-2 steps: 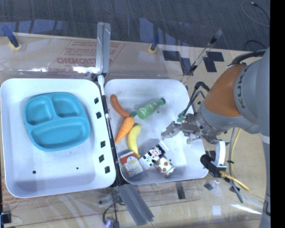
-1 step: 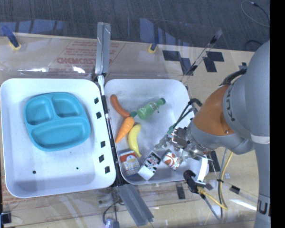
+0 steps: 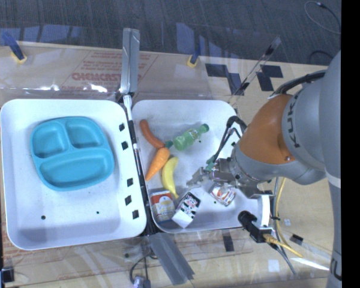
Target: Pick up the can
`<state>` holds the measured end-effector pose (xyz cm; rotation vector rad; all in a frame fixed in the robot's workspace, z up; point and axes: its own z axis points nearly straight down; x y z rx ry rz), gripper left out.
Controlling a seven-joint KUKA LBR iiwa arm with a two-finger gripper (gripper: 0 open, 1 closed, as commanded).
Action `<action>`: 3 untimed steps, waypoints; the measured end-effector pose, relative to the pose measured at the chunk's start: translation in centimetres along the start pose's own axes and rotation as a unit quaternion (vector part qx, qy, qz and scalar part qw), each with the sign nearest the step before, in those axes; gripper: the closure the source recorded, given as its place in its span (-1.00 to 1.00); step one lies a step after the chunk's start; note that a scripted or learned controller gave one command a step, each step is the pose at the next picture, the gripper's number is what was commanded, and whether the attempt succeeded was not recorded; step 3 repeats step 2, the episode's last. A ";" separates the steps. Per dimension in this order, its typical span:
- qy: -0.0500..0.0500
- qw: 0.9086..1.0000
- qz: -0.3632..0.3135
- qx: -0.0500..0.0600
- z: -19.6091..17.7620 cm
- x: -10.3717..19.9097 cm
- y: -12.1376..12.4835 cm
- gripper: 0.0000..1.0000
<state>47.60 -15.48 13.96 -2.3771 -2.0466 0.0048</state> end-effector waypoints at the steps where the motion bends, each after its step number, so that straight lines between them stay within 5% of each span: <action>1: 0.001 1.000 -0.013 0.001 3.9 -4.0 0.6 -1.00; 2: 0.001 1.000 -0.016 0.003 3.1 -3.9 0.6 1.00; 3: 0.001 1.000 -0.016 0.003 3.1 -3.9 0.6 1.00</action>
